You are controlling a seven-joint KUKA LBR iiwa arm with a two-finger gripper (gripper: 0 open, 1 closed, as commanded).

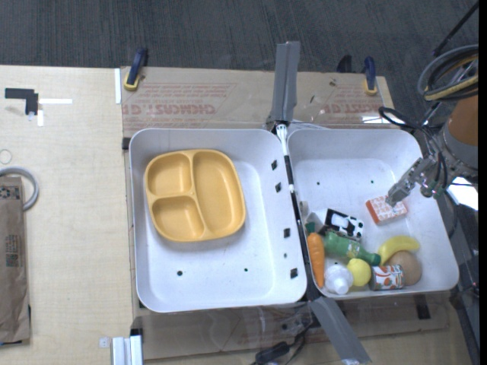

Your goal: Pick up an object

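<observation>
We are in the approach step: our pincer [399,197], whose state we cannot tell, hangs just above the red-and-white carton [386,210] in the right bin [342,154], so next we must descend and grip it.

Both white bins [209,284] look like smooth, slightly glossy plastic. In the left bin, the yellow divided plate [195,195] is matt plastic. Behind the bins lies brown cardboard [199,101], dull and printed in red. Left of the bins, the bench top [65,173] shows pale, matt wood grain.
</observation>
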